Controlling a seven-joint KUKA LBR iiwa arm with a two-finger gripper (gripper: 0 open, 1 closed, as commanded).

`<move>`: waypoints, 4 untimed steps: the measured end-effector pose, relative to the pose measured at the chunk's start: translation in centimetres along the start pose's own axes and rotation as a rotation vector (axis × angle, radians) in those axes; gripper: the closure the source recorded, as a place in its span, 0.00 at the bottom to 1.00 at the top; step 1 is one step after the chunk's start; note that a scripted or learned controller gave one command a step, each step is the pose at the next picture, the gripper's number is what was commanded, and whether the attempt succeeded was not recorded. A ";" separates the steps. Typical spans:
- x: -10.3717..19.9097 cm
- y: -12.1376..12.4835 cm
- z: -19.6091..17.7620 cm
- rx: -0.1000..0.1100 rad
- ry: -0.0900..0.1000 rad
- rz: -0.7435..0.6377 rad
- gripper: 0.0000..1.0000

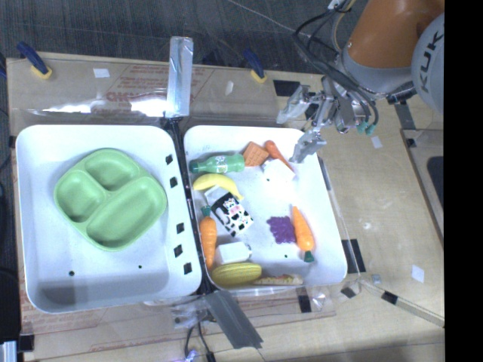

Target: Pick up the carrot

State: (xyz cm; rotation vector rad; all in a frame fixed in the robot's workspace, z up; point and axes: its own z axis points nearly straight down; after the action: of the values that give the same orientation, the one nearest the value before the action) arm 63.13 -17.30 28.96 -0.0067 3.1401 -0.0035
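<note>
While gripper (308,143) hovers, carrot (303,230) beside purple grapes (282,230)

both bins (45,172) look like smooth white plastic, faint sheen. green divided plate (112,197): matt plastic. carrot (303,230): glossy orange plastic, as is the second carrot (207,238). bench (392,225) looks like pale matt wood. gripper (306,148): bare grey metal. arm shell (392,21): smooth orange, semi-gloss.
</note>
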 end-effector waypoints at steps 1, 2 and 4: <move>4.5 -3.7 10.2 -0.003 0.002 -0.209 0.00; 10.8 -3.5 19.8 -0.002 -0.001 -0.364 0.00; 10.5 -3.2 18.7 -0.002 -0.003 -0.375 0.00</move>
State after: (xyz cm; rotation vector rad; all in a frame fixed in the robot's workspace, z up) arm 52.69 -20.56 10.22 -0.5922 3.0815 -0.0004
